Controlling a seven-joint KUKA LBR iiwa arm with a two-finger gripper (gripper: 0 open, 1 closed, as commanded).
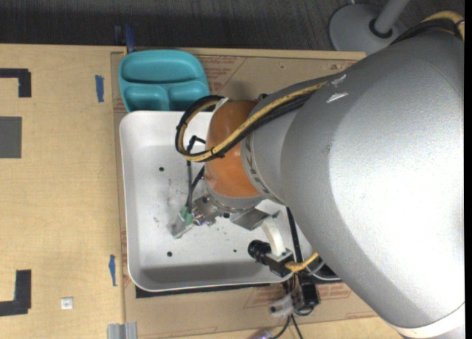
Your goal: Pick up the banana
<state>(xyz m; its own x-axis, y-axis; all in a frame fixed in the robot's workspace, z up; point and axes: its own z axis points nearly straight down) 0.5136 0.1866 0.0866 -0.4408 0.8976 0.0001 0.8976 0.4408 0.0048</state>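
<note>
My grey arm with its orange band (228,155) reaches from the right over the white bin (147,183) and covers most of it. The gripper (183,223) hangs low over the bin's floor, near the bin's middle; a small green part shows at its tip. Its body blocks the view of whatever lies between the tips. I see no yellow banana on the bare part of the bin; the arm hides the bin's right half.
A teal divided tray (162,79) stands just behind the bin's back rim. Black and yellow cables (193,138) loop off the wrist. The cardboard bench top (59,183) stretches to the left, with blue tape marks (99,88).
</note>
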